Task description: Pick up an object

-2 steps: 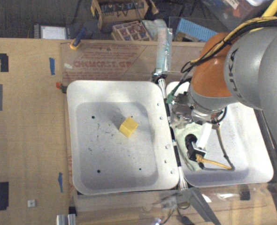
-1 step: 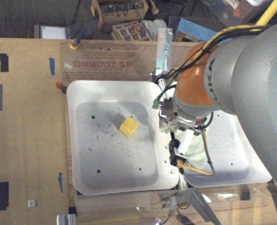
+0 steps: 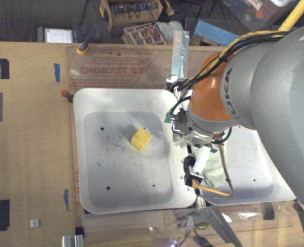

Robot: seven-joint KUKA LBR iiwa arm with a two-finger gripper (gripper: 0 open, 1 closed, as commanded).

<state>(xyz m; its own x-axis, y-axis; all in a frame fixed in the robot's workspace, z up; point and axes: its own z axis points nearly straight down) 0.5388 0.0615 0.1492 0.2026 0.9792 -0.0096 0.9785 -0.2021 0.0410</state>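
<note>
On your far left the bare wooden bench [image 3: 28, 153] carries black corner marks [image 3: 0, 68] and a short strip of blue tape [image 3: 56, 72]. Next comes the left shallow white plastic bin [image 3: 81, 138], its floor speckled with a few small dark dots. The small yellow cube-shaped block [image 3: 141, 139], the one thing here you could pick, lies on that floor a little above and right of the bin's middle. It sits turned at an angle to the bin's walls, alone and well clear of every wall.

To the right of the block, the two-finger gripper [image 3: 195, 143] hangs over the strip where the two bins meet, near the block but apart from it and touching nothing you can see. It is viewed from above and the wrist covers it, so you cannot tell whether it is open or closed, and nothing shows in its hold. Above it sits the orange band [image 3: 211, 94], then the thick grey arm [image 3: 275, 86] running off to the right. It crosses over the right shallow white plastic bin [image 3: 250, 169].
</note>
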